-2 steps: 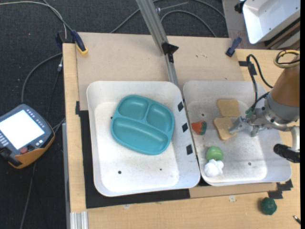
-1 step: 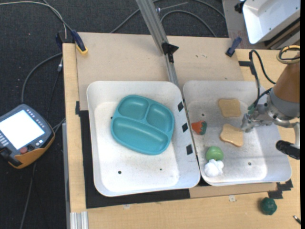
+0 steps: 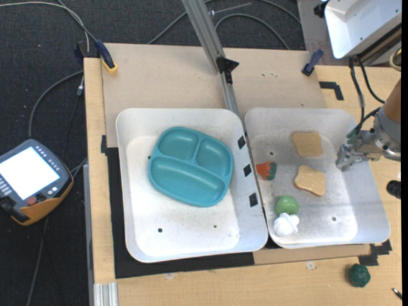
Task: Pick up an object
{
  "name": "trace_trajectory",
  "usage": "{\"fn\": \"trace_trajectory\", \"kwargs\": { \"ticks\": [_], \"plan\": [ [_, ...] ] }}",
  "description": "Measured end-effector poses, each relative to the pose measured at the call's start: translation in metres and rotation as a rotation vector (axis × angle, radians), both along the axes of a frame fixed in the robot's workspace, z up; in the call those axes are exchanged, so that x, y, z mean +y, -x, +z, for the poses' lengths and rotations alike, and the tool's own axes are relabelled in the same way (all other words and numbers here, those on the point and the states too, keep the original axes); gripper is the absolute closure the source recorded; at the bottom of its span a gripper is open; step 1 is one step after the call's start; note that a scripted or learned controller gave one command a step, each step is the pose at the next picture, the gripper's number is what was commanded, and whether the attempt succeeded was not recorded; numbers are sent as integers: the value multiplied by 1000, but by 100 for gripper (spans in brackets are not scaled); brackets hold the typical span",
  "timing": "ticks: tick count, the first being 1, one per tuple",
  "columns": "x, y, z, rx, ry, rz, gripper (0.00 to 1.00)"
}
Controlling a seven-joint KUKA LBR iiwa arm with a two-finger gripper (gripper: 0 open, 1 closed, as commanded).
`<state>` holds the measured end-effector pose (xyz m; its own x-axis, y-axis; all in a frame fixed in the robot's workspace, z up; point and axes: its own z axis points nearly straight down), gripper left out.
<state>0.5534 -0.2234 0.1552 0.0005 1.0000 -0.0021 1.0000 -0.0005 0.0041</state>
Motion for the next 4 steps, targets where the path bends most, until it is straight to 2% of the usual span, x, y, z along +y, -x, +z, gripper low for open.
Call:
{"fn": "trace_trajectory", "kwargs": {
  "ticks": [1, 2, 3, 4],
  "plan": [
    [0, -2, 54, -3, 1, 2, 100],
    [51, -19, 68, -1, -2, 6, 100],
    [101, -24, 74, 3, -4, 7, 100],
    [143, -43, 74, 1, -2, 5, 100]
  ]
}}
